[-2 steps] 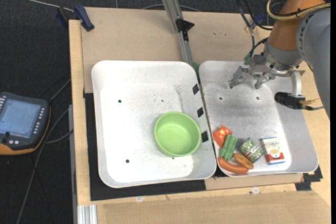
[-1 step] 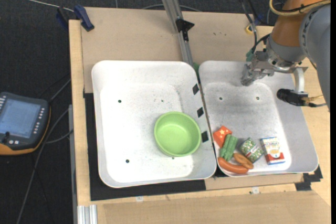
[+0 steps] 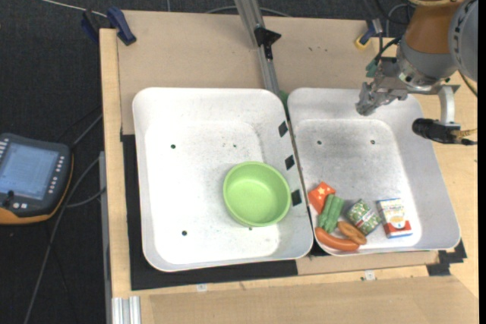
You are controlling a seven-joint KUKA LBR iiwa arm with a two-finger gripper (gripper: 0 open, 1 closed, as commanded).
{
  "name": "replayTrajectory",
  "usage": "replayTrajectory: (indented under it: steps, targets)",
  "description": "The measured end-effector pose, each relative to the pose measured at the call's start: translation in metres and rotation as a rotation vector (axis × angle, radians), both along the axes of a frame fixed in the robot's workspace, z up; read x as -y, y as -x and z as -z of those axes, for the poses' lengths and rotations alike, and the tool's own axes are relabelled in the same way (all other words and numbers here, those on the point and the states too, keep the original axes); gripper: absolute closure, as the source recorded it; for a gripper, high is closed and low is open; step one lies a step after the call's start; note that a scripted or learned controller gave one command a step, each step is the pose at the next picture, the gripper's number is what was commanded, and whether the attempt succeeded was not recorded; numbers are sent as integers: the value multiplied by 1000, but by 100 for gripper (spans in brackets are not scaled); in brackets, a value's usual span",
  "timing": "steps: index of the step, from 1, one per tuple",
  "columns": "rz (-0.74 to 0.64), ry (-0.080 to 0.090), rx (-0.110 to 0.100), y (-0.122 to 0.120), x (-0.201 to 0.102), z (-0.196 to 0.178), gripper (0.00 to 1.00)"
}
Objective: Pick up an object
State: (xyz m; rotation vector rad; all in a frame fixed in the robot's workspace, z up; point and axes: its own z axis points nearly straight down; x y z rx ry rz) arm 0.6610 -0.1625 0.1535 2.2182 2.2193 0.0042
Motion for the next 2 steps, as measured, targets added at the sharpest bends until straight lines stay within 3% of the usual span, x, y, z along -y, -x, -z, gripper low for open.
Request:
replayTrajectory:
  steps: [2]
  targets:
    - [0, 0, 1, -2, 6, -98, 100]
